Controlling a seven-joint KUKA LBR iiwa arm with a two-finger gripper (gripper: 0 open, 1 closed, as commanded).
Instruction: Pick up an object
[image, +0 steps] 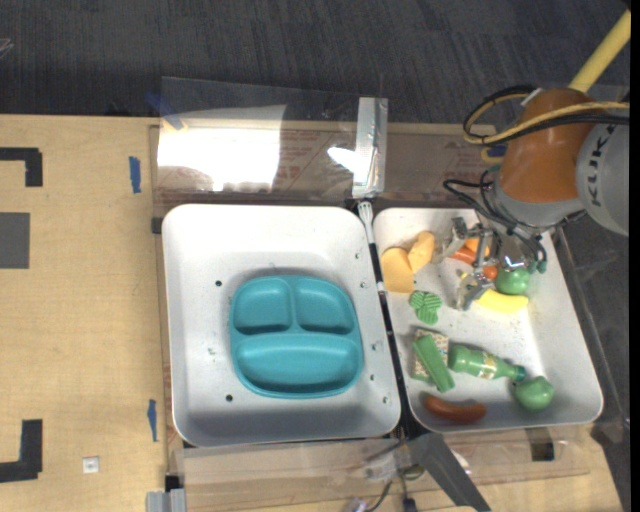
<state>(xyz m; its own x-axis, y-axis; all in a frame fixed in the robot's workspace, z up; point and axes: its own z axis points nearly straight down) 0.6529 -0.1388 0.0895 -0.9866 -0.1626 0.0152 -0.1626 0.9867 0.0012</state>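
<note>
My gripper hangs low in the back part of the right bin, under the orange band of the arm. Right by it lie a small orange piece, a green round toy and a yellow banana-like piece. To its left sit two yellow-orange pieces and a green leaf-like toy. Nearer the front lie a green block, a green bottle, a green ball and a red sausage. I see nothing lifted off the bin floor.
The left bin holds a teal divided plate. A clear plastic sheet and a taped strip stand behind the bins. Cables loop above the wrist. Cardboard bench stretches to the left.
</note>
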